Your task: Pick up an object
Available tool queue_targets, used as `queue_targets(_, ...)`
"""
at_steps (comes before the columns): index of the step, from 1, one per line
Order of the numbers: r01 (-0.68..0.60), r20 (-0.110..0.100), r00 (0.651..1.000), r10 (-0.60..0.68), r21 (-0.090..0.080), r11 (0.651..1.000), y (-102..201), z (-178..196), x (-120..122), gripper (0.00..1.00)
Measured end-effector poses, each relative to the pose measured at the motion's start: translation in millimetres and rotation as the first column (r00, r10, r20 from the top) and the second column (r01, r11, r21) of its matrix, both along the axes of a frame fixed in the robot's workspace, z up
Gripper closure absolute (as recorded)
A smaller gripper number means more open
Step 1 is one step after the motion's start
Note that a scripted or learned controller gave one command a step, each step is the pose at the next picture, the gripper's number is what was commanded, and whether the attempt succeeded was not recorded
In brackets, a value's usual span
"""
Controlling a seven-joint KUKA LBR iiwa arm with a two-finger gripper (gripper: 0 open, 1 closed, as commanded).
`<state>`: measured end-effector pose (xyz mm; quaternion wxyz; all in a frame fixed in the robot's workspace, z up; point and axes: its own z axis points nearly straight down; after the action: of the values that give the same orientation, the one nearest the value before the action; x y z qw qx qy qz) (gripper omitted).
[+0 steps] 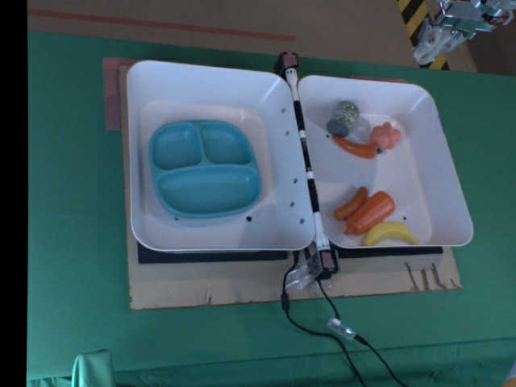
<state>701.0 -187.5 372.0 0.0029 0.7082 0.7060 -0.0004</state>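
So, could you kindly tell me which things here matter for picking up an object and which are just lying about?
For the job:
gripper
can
carrot
pink toy
sausage
orange pepper
banana
right bin

Lying about:
left bin
teal divided plate
black cable

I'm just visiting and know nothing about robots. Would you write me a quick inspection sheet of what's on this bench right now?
Surface: green cloth over the bench, with a cardboard sheet under two white bins.
Job's things: right bin holds a small can, a carrot, a pink toy, a sausage-like piece, an orange pepper-like piece and a banana.
Clutter: left bin holds a teal divided plate.
Grippers: gripper raised beyond the right bin's far corner, touching nothing; finger state unclear.
Cables: black cable runs from the bins' near junction toward the front edge.
Surroundings: brown floor, red line, yellow-black hazard stripe.
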Motion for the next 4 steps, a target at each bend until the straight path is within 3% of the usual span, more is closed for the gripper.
queue_targets(1,0.000,-0.003,1.000,0.000,0.001,1.000,0,-8,0,1.00)
queue_targets(2,0.001,-0.003,1.000,-0.001,0.002,1.000,0,-23,-65,1.00)
queue_targets(3,0.000,0.000,1.000,0.000,0.001,1.000,0,4,-11,1.00)
queue_targets(4,0.000,0.000,1.000,0.000,0.000,1.000,0,27,0,1.00)
